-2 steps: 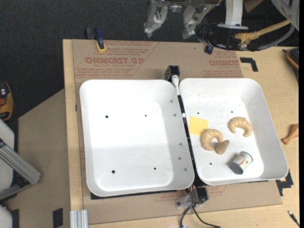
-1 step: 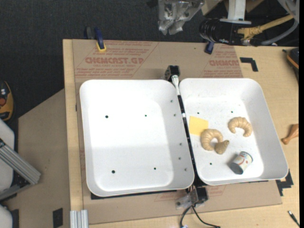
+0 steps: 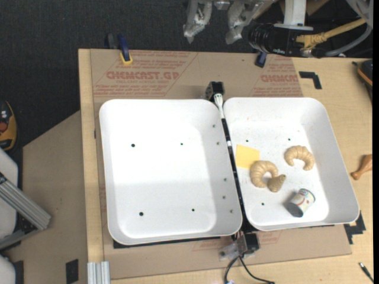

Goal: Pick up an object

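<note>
Right bin [image 3: 331,158], nearest first: small grey-and-white can [image 3: 299,202] lying on its side, then a croissant [image 3: 266,175], a yellow square [image 3: 247,156] just left, second croissant [image 3: 299,156] further right. Left bin [image 3: 118,158] alongside. Far back, gripper [image 3: 214,27] hangs beyond the bins, fingers apart, holding nothing.

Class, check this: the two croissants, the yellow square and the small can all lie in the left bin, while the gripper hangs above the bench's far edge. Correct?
Not quite. In the camera view the croissants, yellow square and can lie in the right bin, not the left bin. The gripper does hang above the far edge.
</note>
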You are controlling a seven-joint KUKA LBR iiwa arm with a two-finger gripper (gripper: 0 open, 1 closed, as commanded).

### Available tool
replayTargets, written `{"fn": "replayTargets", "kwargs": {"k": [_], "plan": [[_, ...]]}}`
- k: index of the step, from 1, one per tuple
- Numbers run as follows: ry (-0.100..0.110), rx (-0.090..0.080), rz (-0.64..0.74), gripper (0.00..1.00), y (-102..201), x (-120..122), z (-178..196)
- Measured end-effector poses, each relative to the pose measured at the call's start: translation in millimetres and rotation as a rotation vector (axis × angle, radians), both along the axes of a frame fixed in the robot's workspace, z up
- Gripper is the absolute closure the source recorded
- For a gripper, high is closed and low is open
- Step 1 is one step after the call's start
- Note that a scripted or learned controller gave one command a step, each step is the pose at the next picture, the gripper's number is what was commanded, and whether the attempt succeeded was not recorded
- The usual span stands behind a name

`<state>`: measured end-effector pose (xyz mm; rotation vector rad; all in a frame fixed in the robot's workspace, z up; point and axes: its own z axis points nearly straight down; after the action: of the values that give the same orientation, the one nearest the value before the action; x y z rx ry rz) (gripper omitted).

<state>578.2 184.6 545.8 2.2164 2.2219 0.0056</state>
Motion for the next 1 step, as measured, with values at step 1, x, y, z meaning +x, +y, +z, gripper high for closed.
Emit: {"fn": "replayTargets", "kwargs": {"k": [1], "plan": [[-0.005, 0.001, 0.001, 1.00, 0.8, 0.2, 11.2]]}}
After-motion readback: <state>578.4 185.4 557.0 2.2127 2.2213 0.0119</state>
